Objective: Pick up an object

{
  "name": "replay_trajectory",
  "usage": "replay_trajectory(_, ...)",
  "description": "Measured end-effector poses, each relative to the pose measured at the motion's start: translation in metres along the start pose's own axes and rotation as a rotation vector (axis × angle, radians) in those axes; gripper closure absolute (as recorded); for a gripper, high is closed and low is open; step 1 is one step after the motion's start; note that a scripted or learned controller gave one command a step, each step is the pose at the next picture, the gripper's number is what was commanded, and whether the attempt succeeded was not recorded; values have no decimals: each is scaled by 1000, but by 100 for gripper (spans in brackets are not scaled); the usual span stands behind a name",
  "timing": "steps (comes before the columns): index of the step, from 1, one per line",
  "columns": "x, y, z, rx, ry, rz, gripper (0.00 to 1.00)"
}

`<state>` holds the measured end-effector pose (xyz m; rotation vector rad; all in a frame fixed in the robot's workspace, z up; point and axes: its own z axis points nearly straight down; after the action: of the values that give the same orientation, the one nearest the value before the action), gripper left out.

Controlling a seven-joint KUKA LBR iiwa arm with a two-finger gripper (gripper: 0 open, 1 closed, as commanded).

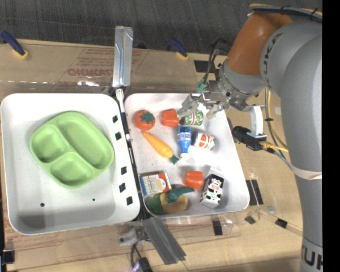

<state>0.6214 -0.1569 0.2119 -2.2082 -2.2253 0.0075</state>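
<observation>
- We see the grey arm with its orange band [259,38] reaching in from the right, over the far right corner of the right-hand shallow white bin [238,169].
- The two-finger gripper [196,107] hangs at the far edge of that bin, just above a small green-and-white can [194,118] lying on its side.
- Whether its pincer stands wide or narrow we cannot tell; metal parts and cables crowd the tip. We see nothing clearly between the fingers.
- Candidates for picking all lie in the right bin: a round red toy tomato with a green top [144,119] at far left, a small red-orange block [169,117] beside it, and the can just right of that.
- Mid-bin: an orange toy carrot [159,145] lying at a slant, an upright blue-and-white bottle [184,139], and a red-and-white can [203,142] on its side, touching the bottle.
- Near edge: a small juice carton with an orange label [154,183], a yellow-and-green toy vegetable [170,201], a second red-orange block [194,179], and a black-and-white cow-patterned milk carton [212,190].
- The left-hand white bin [22,208] holds a light green plastic divided plate with three compartments [71,148].
</observation>
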Motion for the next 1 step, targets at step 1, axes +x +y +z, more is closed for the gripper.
replay_trajectory(1,26,-9,122,-5,0,-233,0)
